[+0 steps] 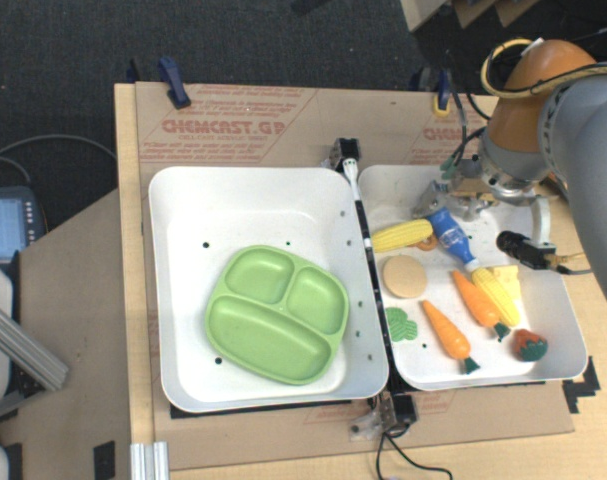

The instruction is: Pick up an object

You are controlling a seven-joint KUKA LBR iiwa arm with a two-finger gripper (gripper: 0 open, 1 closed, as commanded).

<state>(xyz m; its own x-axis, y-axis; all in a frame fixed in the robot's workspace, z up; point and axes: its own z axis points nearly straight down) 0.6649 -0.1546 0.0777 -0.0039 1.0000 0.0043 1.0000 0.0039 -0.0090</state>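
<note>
The right bin (573, 353) holds several toy foods. A yellow corn cob (401, 235) lies by the divider, and a blue bottle-shaped toy (453, 238) lies slanted beside it. Below them are a tan round biscuit (405, 277), two orange carrots (446, 330) (477, 299), a yellow corn piece (505, 291), a green leafy piece (398, 324) and a red-orange fruit (529, 344). My gripper (450, 204) hangs at the back of this bin. It is open, with its fingers either side of the blue toy's upper end. Nothing is lifted.
The left bin (173, 268) holds a green divided plate (277, 313). The arm's grey wrist and orange band (528, 98) fill the upper right. A black part (523, 250) juts out over the right bin's right side. Clamps sit on the bench's rear edge.
</note>
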